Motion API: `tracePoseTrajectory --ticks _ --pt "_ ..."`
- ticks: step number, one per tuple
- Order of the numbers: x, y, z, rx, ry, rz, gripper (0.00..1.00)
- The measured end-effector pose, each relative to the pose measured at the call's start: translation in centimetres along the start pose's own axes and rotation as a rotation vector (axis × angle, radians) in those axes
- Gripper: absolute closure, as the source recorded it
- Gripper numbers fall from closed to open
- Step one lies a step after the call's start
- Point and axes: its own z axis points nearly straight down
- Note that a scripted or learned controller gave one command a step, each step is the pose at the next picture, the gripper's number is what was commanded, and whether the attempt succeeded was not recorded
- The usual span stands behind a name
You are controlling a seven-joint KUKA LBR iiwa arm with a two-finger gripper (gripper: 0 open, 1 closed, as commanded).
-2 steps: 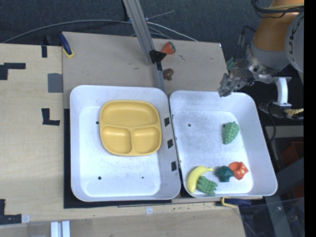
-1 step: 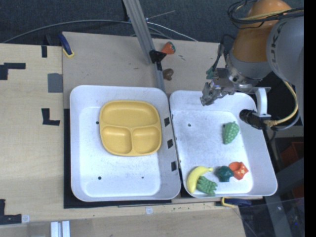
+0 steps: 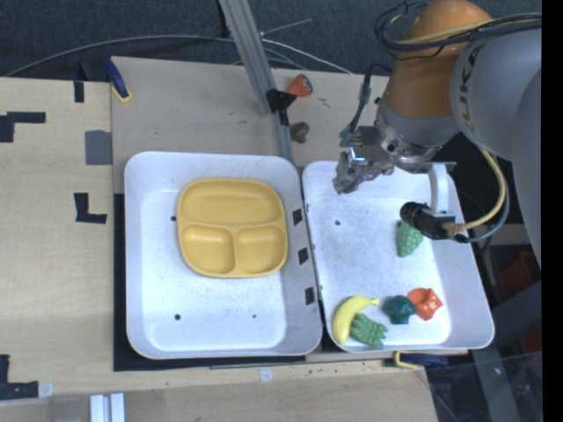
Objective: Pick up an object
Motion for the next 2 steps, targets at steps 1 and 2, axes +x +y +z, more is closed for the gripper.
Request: tracePoseTrajectory --ticks 1,2 --pt "5.2 -2.1 -0.4 0.001 0.0 -0.001 1.0" --pt "11.3 -4.0 0.7 0.002 -0.001 -0.002 1.0"
